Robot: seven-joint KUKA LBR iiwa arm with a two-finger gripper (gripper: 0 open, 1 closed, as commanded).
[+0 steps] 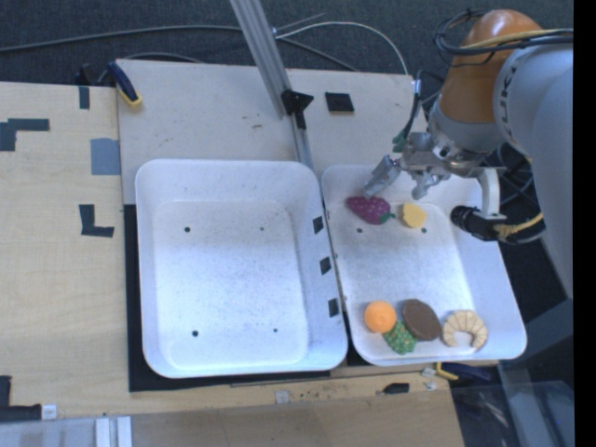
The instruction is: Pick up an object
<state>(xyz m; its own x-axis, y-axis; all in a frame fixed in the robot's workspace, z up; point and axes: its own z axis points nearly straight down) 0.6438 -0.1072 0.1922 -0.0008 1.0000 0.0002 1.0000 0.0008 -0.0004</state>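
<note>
My gripper (402, 179) hangs over the far end of the right bin (484, 277), open, its two fingers (380, 175) spread apart with nothing between them. A purple grape bunch (370, 209) lies just below the left finger. A small yellow piece (413, 215) lies just below the right finger. At the near end of the same bin sit an orange ball (379, 317), a green piece (400, 339), a brown oval (422, 319) and a croissant (465, 329).
The left bin (223, 184) lies beside the right one. A metal pole (265, 45) slants up from the bench behind the bins. Cables run along the arm at the right. A yellow-and-blue clamp (125, 84) sits at the bench's far left corner.
</note>
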